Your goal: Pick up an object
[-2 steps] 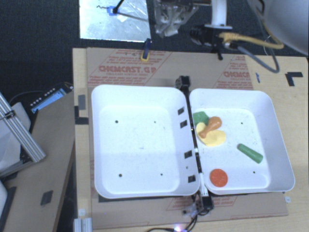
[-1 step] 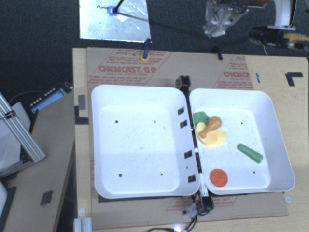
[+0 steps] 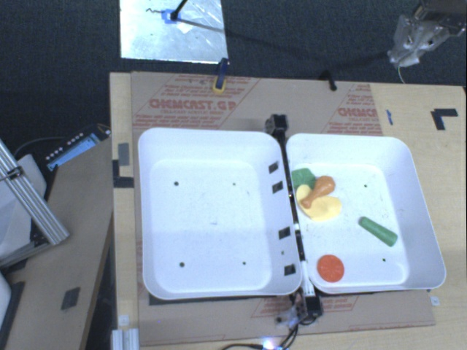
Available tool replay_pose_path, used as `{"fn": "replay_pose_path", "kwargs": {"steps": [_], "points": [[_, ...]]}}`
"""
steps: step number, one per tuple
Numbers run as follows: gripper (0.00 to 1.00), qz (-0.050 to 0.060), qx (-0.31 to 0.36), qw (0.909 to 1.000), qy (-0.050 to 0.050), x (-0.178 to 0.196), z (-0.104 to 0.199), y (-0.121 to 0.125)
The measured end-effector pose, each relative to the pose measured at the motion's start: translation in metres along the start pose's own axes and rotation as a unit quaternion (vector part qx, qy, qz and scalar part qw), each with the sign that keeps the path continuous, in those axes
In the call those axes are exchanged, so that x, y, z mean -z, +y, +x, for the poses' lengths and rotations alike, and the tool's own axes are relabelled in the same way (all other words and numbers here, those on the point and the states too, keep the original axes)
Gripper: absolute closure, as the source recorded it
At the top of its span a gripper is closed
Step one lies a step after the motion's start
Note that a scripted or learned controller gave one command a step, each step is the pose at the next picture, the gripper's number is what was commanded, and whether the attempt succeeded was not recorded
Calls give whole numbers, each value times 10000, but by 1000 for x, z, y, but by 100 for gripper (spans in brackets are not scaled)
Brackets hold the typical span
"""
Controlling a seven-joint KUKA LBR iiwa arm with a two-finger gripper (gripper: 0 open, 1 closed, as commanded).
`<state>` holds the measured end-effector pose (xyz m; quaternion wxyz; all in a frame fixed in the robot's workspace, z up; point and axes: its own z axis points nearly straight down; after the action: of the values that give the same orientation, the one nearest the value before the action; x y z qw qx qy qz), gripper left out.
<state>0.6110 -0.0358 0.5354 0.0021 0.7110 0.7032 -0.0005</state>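
The right bin [image 3: 416, 188] holds several small items. A green piece [image 3: 302, 176], an orange drumstick-shaped piece [image 3: 319, 190] and a yellow piece [image 3: 325, 209] lie bunched against its left wall. A green cylinder [image 3: 378, 230] lies toward the right, and a flat red-orange disc [image 3: 331, 268] sits near the front edge. My gripper [image 3: 410, 44] hangs at the top right corner of the view, well behind and above the right bin, far from every item. Nothing shows between its fingers.
The left bin [image 3: 211, 210] stands beside the right one, joined by a row of black clips [image 3: 281, 188]. Both rest on a cardboard sheet [image 3: 190, 100]. A shiny metal plate [image 3: 171, 20] lies at the back left. A metal frame [image 3: 29, 203] stands at the far left.
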Motion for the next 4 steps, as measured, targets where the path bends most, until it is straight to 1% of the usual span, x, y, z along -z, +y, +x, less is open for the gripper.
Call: {"fn": "replay_pose_path", "kwargs": {"steps": [1,2,3,4], "points": [[100,-1,12,10000,-7,-2,-110,34],[100,-8,81,10000,11,0,-81,59],[100,4,25,10000,1,-20,-176,58],[100,-12,79,10000,8,0,-158,59]]}}
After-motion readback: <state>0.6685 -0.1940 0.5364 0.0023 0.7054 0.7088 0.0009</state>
